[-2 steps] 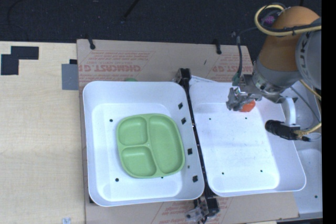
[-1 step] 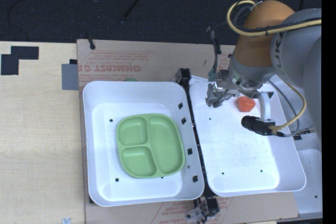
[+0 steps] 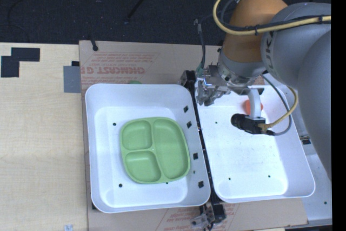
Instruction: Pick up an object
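A small orange object lies at the back of the right bin, partly hidden behind a cable and a black fitting of the arm. My gripper hangs low over the back left corner of that bin, close to the divider between the bins and left of the orange object. The arm's wrist and orange band cover it from above. A green divided plate lies flat in the middle of the left bin.
The arm's grey body covers the right bin's back right side. A black cable fitting hangs over the bin's middle. Cardboard lies under and behind both bins. A wooden benchtop stretches to the left.
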Robot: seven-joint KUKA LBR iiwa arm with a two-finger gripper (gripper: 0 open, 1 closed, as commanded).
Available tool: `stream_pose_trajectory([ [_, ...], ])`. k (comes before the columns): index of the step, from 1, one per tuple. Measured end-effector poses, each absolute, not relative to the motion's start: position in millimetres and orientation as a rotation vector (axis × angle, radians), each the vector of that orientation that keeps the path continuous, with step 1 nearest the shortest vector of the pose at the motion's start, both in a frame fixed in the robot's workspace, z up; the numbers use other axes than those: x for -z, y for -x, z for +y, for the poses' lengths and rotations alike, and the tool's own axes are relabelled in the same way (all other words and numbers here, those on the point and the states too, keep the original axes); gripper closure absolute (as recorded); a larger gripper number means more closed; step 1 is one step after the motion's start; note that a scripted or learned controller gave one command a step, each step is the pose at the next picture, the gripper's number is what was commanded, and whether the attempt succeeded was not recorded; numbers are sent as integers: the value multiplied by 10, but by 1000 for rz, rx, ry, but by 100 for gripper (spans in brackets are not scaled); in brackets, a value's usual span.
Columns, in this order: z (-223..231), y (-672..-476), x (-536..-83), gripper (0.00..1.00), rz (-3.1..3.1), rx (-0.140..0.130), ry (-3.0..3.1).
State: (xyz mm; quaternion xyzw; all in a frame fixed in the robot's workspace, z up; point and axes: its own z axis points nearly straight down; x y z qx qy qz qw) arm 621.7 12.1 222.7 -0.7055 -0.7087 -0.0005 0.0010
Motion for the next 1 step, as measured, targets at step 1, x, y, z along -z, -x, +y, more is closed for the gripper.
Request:
stream_pose_trajectory([
  [1, 635, -6214, -2242, 100, -2224, -1, 2215],
])
